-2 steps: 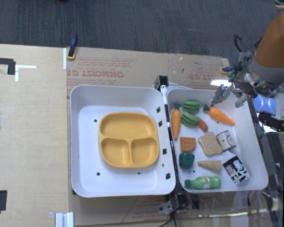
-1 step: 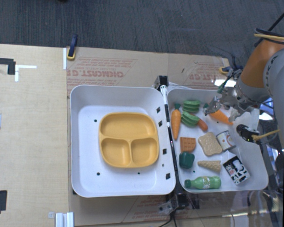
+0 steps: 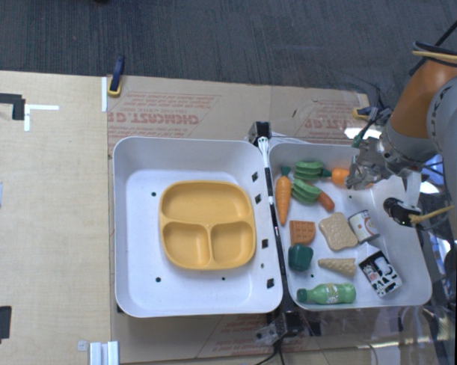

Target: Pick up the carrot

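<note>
Carrot (image 3: 282,199) lying along the right bin's (image 3: 419,261) left wall, long axis running near-to-far, green top toward the far end, smooth glossy plastic by the look of it. Gripper (image 3: 360,175) hovering well off to its right, past the stacked green slices (image 3: 307,181). Can't tell if the claw's open or closed. Needs a leftward reach, probably.

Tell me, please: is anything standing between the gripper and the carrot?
Yes. The gripper is above the right bin's far end, and the carrot lies along that bin's left wall. Between them lie green vegetable pieces and a small orange piece. From straight above, nothing covers the carrot.
</note>
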`<state>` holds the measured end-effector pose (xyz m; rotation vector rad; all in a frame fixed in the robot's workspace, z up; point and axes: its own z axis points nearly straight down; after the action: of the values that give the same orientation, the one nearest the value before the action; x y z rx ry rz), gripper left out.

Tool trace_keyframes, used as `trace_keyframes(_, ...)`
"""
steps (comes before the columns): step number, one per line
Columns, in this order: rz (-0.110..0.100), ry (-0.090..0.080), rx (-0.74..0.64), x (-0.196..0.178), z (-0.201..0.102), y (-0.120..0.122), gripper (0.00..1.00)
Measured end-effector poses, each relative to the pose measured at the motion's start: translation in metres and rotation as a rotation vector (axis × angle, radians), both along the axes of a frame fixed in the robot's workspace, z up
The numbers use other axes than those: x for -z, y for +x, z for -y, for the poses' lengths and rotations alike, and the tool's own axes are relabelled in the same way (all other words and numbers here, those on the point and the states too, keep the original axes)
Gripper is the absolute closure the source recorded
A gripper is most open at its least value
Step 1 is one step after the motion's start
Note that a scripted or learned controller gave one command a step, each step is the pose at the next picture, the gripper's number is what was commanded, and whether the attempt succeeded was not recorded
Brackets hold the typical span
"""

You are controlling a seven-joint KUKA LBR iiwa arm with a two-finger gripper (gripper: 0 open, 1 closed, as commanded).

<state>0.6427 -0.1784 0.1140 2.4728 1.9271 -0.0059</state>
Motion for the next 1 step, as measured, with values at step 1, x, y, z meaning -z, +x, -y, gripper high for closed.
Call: trace_keyframes(1, 0.000, 0.000, -0.001, 0.0001, -0.0001, 0.0000, 0.00)
